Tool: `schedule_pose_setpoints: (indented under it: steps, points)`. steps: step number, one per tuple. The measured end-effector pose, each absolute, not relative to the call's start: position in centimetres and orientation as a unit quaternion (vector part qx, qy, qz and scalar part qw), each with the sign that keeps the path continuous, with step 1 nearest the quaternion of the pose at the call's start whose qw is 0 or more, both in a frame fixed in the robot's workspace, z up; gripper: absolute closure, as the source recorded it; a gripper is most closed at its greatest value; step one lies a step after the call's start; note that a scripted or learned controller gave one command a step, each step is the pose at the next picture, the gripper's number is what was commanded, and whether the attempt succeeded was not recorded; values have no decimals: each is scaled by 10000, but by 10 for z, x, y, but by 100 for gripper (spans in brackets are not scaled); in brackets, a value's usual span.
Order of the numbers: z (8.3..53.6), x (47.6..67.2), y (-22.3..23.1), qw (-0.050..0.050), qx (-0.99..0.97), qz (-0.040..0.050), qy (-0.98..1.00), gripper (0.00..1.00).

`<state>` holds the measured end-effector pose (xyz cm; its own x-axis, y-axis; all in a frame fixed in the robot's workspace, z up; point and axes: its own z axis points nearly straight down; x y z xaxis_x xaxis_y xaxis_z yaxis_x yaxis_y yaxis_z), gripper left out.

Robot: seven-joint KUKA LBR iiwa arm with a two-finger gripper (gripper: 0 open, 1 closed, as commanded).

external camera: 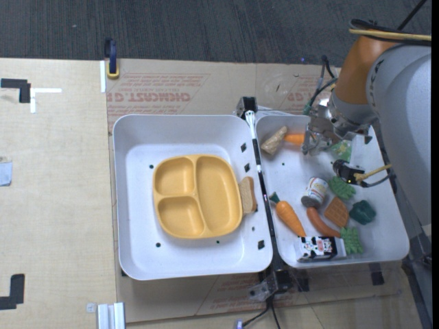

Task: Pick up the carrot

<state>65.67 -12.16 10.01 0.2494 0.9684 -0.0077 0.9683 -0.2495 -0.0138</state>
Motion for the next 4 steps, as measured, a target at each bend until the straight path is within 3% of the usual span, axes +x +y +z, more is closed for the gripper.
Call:
schedule_pose_setpoints:
  steps: [1, 2, 3, 4]
  points:
    - [100, 657, -121, 35, -7902, 71, -6128, 0]
    - [110, 657, -121, 21, -7884, 79, -6152, 100]
    - [110, 657, -121, 24, -7881, 79, -6155, 0]
    - [92, 639, -139, 5, -8163, 20, -5776, 0]
